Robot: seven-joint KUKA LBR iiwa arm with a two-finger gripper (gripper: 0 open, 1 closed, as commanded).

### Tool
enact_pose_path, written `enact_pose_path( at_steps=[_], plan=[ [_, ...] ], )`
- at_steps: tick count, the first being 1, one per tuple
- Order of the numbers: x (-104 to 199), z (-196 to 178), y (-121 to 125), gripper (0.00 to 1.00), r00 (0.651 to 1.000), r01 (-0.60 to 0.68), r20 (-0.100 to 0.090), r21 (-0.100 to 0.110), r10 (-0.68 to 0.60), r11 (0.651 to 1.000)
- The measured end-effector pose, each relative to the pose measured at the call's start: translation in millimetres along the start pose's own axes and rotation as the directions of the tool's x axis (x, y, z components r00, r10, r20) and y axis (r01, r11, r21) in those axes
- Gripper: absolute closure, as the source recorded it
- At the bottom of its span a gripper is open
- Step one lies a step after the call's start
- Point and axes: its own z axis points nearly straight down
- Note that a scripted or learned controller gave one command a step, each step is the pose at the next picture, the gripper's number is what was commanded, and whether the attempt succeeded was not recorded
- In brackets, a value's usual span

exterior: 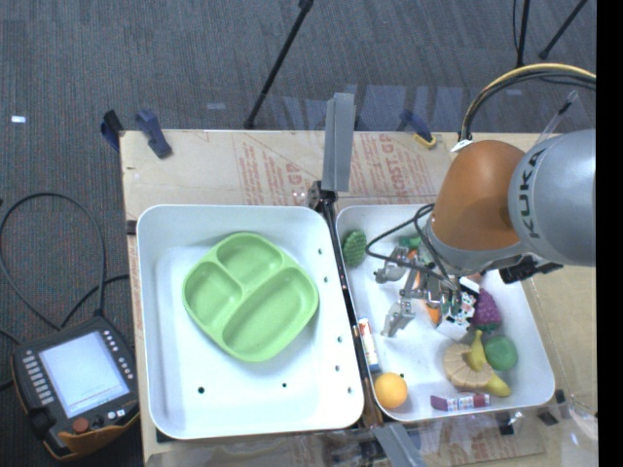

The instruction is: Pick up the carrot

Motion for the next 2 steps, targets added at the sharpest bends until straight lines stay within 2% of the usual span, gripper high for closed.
enact_pose_path(
  at_steps=[1, 2],
  plan=[
    [27, 1, -10, 0.0, 0.997, -0.076, -0.001, 0.001, 0.076, 0.997],
    [-49, 0, -5, 0.0, 0.954, -0.299, 0.003, 0.0, 0.299, 0.954]
  ],
)
